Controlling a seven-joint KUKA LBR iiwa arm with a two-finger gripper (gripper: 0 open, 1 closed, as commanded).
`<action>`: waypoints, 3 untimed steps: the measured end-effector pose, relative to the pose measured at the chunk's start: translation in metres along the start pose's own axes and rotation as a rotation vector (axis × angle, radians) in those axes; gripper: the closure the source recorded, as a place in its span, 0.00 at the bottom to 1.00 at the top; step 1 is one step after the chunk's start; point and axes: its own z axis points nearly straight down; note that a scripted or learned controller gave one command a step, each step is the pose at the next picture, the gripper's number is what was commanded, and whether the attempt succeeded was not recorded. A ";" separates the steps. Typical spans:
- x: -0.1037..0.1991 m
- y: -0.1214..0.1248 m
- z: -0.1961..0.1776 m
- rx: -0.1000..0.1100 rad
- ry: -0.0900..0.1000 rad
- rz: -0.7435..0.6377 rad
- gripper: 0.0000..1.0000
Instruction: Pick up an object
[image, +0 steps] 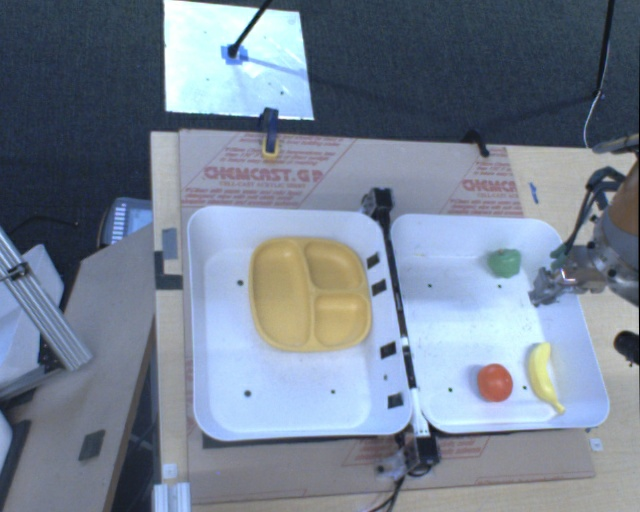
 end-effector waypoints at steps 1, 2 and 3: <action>0.049 0.012 -0.012 0.002 0.003 -0.006 1.00; 0.111 0.019 -0.019 0.002 0.004 -0.008 1.00; 0.166 0.024 -0.009 0.005 0.004 -0.006 1.00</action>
